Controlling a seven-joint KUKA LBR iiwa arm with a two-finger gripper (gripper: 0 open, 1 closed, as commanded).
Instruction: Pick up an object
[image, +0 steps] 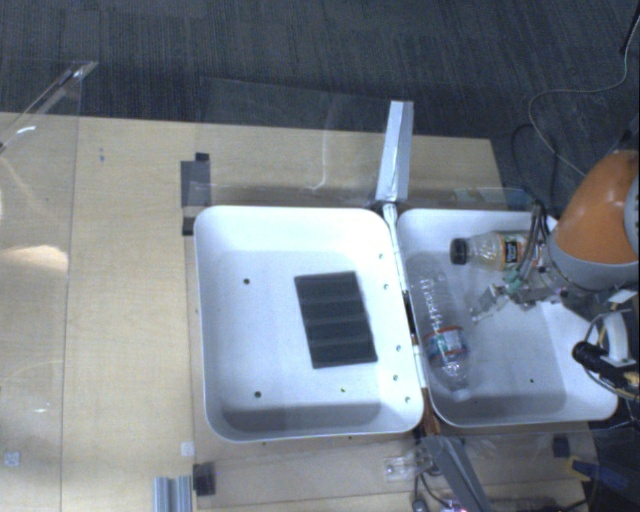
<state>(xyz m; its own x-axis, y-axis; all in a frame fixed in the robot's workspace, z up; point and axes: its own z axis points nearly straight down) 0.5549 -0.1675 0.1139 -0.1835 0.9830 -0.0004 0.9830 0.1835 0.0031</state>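
Observation:
In the right bin (560, 400) a clear plastic bottle with a blue label (440, 330) lies lengthwise along the left wall. A second clear bottle with a black cap (484, 249) lies near the far wall. My gripper (493, 301) reaches in from the right, low over the bin between the two bottles, just right of the labelled one. Nothing shows held in it. A black ribbed rectangular pad (335, 319) lies flat in the middle of the left bin (230, 250).
The arm's orange band (600, 215) hangs over the right bin's far right corner. Cables (605, 360) run along that bin's right rim. A grey post (394, 150) stands behind the gap between the bins. Wooden bench surrounds both bins.

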